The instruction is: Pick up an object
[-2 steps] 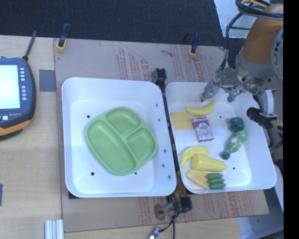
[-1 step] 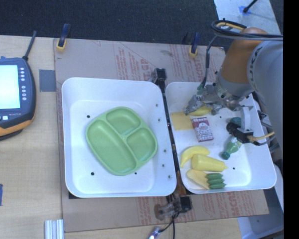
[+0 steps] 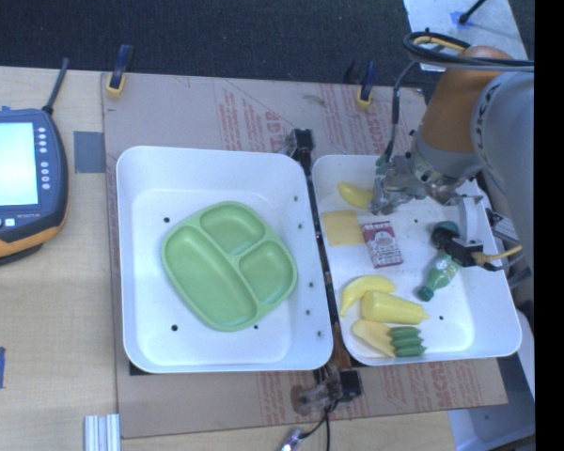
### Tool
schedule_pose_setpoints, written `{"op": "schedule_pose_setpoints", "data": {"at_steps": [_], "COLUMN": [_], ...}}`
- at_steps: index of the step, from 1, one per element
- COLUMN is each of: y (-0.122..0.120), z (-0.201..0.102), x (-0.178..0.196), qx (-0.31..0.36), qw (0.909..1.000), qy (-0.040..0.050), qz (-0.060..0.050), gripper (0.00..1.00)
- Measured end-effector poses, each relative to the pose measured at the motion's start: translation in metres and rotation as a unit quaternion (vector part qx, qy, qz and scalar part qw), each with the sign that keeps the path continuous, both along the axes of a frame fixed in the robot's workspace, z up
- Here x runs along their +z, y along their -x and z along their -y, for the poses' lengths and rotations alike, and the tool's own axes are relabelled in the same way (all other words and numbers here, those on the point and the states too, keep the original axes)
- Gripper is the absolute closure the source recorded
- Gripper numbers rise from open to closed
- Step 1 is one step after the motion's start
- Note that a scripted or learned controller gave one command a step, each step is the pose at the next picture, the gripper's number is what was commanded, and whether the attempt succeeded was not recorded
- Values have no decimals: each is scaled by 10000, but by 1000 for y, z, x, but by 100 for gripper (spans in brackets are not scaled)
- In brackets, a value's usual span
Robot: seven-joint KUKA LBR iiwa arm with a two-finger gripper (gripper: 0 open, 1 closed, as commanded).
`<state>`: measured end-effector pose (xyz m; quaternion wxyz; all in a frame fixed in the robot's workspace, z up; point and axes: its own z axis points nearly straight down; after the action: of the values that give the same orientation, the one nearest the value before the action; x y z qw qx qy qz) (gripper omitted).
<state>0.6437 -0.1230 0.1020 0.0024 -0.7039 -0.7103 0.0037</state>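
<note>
In the left bin [image 3: 132,252] lay a green divided plate [image 3: 229,265]. In the right bin [image 3: 493,341], a small yellow curved piece [image 3: 353,194] lay just left of the pincer [image 3: 387,198], touching or nearly so. A pale yellow square [image 3: 342,227] and a red-and-white box [image 3: 382,243] lay just below the pincer. Whether the pincer was open or closed could not be told.

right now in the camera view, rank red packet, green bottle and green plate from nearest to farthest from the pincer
1. red packet, just below the pincer, right bin
2. green bottle, lower right, same bin
3. green plate, far left, in the left bin
</note>
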Motion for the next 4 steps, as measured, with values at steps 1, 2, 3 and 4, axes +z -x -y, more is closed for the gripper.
{"op": "schedule_pose_setpoints", "data": {"at_steps": [1,2,3,4], "y": [0,29,29,35], "z": [0,1,6,1], "x": [0,85,51,-11], "qx": [1,-37,-22,-20], "qw": [10000,10000,10000,10000], "qy": [1,-6,-3,-3], "qz": [-2,40,13,15], "gripper": [0,0,0,0]}}
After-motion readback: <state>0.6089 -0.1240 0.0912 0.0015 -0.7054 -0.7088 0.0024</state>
